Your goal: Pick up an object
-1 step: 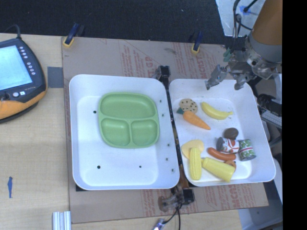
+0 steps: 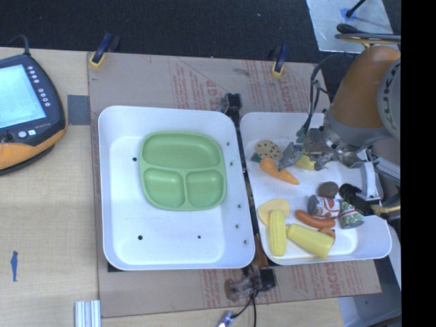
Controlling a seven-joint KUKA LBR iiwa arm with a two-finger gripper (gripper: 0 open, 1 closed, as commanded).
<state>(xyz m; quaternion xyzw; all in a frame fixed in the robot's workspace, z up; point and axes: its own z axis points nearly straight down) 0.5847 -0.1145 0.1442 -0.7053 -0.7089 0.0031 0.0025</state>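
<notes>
Hovering at the frame's right, the gripper (image 2: 294,155), fingers parted, is nearing the carrot (image 2: 279,171): light, stiff, slippery; take it mid-body.

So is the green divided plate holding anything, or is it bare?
Bare. The green divided plate lies flat in the left bin, all three compartments showing plain green; the toy food sits in the right bin.
</notes>
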